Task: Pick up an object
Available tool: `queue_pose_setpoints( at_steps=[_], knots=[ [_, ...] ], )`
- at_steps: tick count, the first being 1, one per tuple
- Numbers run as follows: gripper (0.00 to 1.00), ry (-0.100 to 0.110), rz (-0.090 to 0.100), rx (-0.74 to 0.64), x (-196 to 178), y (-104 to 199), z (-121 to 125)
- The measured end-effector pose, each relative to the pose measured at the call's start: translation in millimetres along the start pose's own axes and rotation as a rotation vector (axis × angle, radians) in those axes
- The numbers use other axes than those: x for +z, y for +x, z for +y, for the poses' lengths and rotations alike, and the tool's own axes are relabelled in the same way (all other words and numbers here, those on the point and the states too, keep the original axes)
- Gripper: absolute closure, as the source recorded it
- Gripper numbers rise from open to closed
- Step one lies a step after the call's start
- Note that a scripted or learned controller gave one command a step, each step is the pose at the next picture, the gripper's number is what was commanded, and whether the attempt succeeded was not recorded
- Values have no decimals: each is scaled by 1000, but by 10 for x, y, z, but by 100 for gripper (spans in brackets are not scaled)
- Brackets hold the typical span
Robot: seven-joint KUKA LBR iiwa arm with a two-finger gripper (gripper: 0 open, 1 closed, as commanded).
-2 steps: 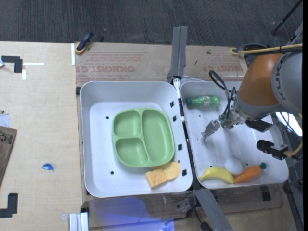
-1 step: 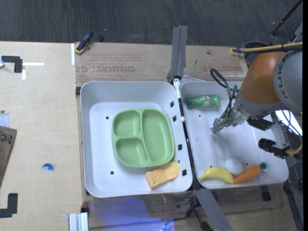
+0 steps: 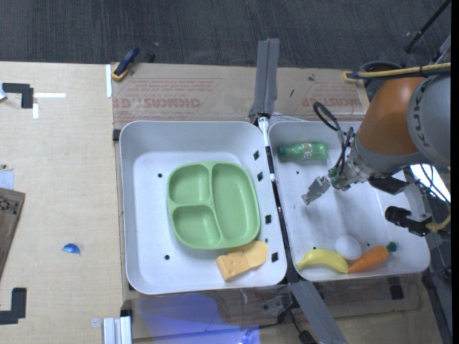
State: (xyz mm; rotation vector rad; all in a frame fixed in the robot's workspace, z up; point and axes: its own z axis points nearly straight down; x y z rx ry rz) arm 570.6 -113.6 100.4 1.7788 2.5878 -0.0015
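- The grey arm (image 3: pixel 423 120) enters from the right, its orange band (image 3: pixel 387 120) bulking large above the wrist; the wrist angles down and to the left
- The gripper (image 3: pixel 314 190) hangs low at the arm's end; nothing sits between its tips

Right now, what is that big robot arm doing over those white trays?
The arm reaches in from the right over the right bin. Its gripper hangs above the bare middle of that bin and holds nothing. A green bottle lies toward the bin's far wall, and a banana, a white ball and a carrot lie along its near edge. The left bin holds a green divided plate and a yellow cheese wedge. Nothing has been picked up yet.
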Motion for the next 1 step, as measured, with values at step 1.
queue_pose_setpoints(
  at_steps=[1],
  knots=[
    [0, 0, 0, 258, 87, -203, 272]
  ],
)
